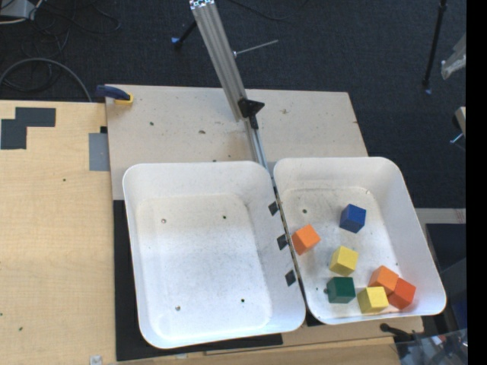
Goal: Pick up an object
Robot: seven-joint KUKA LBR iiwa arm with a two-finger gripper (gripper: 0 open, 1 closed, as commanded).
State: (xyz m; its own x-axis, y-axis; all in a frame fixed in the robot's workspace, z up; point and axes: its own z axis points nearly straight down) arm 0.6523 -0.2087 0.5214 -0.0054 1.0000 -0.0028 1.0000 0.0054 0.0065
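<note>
Whether the hand is open or shut, I cannot tell, and I cannot tell if it holds anything.

All the blocks lie in the right bin (397,175). A blue block (352,217) sits near the middle of that bin, on its own. An orange block (306,239) sits close to the bin's left wall. A yellow block (344,260) lies between these two and a bit nearer the front. A green block (341,289) is just in front of the yellow one. At the front right corner three blocks are bunched up together: a second orange block (385,277), a red block (404,293) and a second yellow block (372,299). They look like they touch each other.

The left bin (198,265) is right beside the right bin, and their walls meet. Three small black clips (282,241) sit along the line where they meet.

Both bins rest on a pale worktop (312,124). A long silver bar (222,55) leans up from the back of the worktop, with a black piece (250,109) at its lower end. A small blue and yellow thing (114,94) lies at the worktop's back left corner. A wooden board (46,226) with dark patches is to the left. Behind it all is a dark floor (342,36) with cables.
</note>
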